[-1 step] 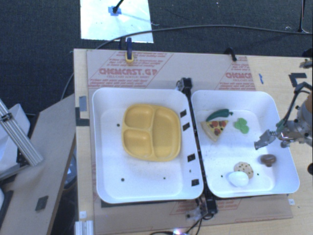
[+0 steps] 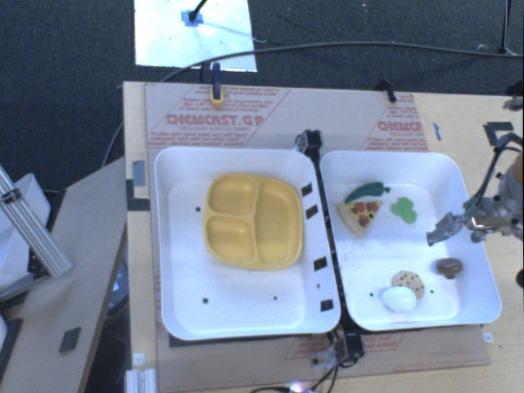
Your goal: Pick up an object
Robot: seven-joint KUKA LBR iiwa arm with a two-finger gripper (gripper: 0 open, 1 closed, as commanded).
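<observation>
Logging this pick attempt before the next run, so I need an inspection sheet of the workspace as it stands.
Surface: two white bins on a bench; left bin, right bin.
Job's things: right bin holds a pizza slice, green pepper, green leaf piece, brown piece, cookie, white egg.
Clutter: yellow divided tray in the left bin.
Grippers: claw over the right bin's right side, nothing seen in it.
Cables: black cable across the floor behind the bench.
Surroundings: dark carpet, white sheet.
</observation>
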